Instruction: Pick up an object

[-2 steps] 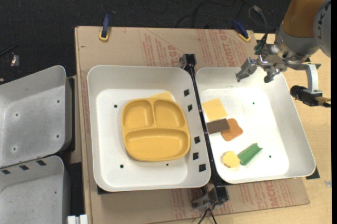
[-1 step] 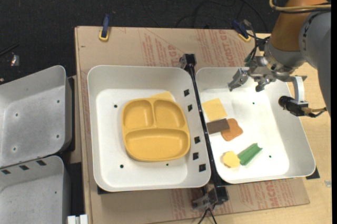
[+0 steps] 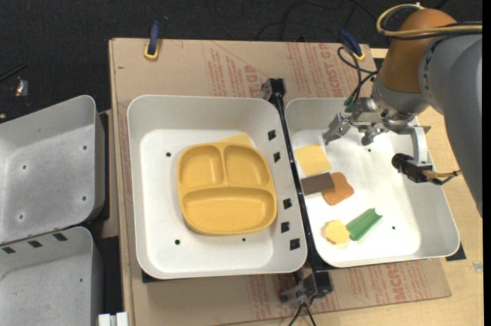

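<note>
Two spread fingers of the claw [image 3: 354, 127] grip nothing.

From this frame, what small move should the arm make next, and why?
Probably shift toward the bin's near side and descend. The gripper hangs over the back of the right bin, holding nothing, while the pale yellow block, brown piece and orange piece lie nearer the divider.
</note>
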Controlling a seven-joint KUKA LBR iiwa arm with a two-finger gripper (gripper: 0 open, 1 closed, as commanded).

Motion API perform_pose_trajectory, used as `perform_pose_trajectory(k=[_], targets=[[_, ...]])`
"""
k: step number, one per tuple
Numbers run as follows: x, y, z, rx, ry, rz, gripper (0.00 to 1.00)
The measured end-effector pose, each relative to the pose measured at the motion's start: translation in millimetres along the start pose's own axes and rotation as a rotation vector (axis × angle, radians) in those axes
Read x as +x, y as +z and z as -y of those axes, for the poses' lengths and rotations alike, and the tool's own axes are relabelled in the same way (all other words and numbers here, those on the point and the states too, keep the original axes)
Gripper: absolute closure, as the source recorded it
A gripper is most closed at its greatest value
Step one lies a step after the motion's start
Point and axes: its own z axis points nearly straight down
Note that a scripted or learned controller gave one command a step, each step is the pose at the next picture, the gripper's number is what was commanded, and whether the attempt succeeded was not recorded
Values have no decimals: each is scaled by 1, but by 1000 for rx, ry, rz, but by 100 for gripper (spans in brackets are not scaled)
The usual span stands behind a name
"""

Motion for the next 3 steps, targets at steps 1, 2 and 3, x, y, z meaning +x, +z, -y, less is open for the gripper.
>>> perform_pose_trajectory(k=[1, 2, 3], targets=[[0, -14, -1, -5, -1, 1, 100], [4, -77, -1, -9, -2, 1, 100], [4, -131, -2, -8, -3, 1, 100]])
